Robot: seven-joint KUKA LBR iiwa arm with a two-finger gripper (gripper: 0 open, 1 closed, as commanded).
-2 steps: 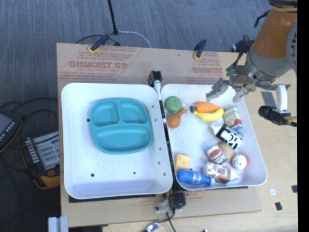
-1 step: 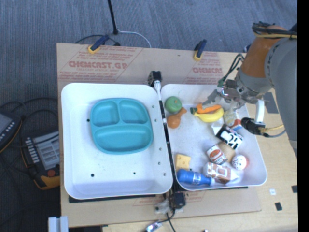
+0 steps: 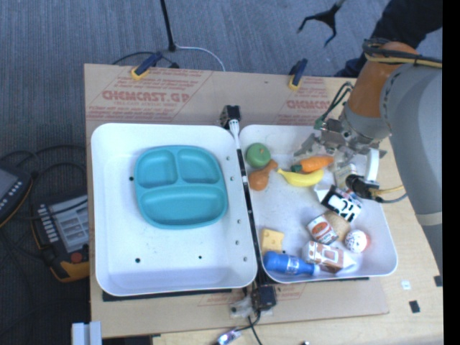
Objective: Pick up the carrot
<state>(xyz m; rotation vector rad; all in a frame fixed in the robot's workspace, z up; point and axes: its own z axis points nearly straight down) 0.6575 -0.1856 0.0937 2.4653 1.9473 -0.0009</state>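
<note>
In the camera view the carrot (image 3: 313,164) lies in the right bin (image 3: 381,264) near its far edge, touching the banana (image 3: 300,177), and the pincer (image 3: 332,148) hangs just over it, apparently positioned for a grasp. Whether its grip is spread or closed I cannot tell, and nothing shows the carrot clamped. The blue tray (image 3: 181,186) occupies the left bin (image 3: 115,264), so the toys crowd one side.

Cardboard-topped bench (image 3: 180,92), two white bins side by side, left bin (image 3: 115,264), right bin (image 3: 377,254)
</note>
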